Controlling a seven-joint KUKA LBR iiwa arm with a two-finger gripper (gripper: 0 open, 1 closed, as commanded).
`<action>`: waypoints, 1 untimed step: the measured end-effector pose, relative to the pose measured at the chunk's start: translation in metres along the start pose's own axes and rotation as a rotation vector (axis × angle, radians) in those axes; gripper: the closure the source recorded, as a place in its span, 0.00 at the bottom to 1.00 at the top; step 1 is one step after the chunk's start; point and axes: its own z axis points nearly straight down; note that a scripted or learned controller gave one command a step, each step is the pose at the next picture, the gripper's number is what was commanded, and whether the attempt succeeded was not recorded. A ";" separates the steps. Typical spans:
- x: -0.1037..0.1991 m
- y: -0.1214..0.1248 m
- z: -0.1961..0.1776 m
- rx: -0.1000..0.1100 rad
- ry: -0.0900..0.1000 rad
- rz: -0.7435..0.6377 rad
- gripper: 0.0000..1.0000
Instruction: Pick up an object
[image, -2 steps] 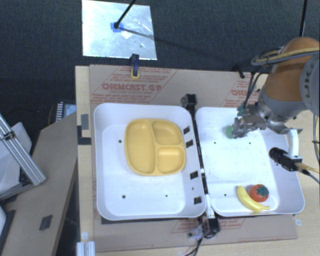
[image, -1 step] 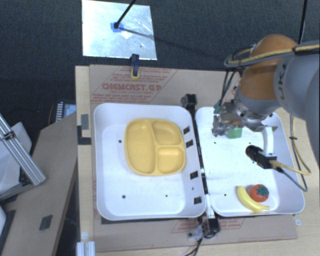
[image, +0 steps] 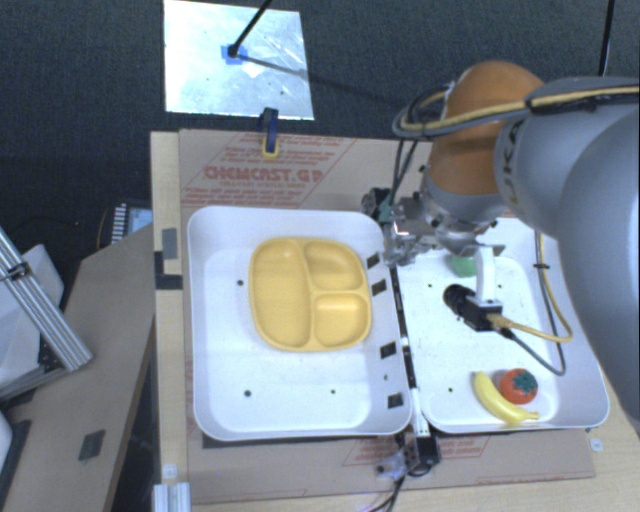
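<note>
The hand (image: 445, 240) hangs over the far left corner of the right bin (image: 440, 370); whether it is apart or together cannot be told. A small green object (image: 463, 266), partly hidden, lies just beside it on the bin floor. A yellow banana (image: 497, 399) and a red-orange round fruit (image: 519, 385) lie touching at the near right corner, well apart from the hand. The left bin (image: 220, 390) bears a yellow divided plate (image: 308, 293). Both bins rest on the table (image: 300, 168).
</note>
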 end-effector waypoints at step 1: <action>0.052 0.005 0.004 0.000 -0.001 0.001 1.00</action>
